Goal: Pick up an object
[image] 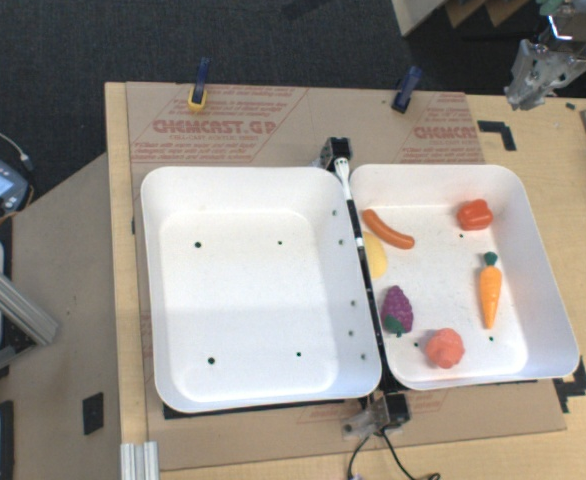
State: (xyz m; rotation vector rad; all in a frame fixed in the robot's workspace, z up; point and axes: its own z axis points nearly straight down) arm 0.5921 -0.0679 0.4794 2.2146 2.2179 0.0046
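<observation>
At the far right corner, above the bench, hangs the claw (545, 71), well apart from both bins; whether it is apart or together I cannot tell. Toys lie in the right bin (543, 268): a sausage (387, 229), yellow piece (374, 258), red pepper (474, 215), carrot (489, 291), purple grapes (397, 309) and pinkish fruit (443, 348). Beside it sits the left bin (173, 298).

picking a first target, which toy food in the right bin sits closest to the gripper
The red pepper, in the bin's far right corner, nearest the gripper; the other pieces lie lower or further left.
</observation>
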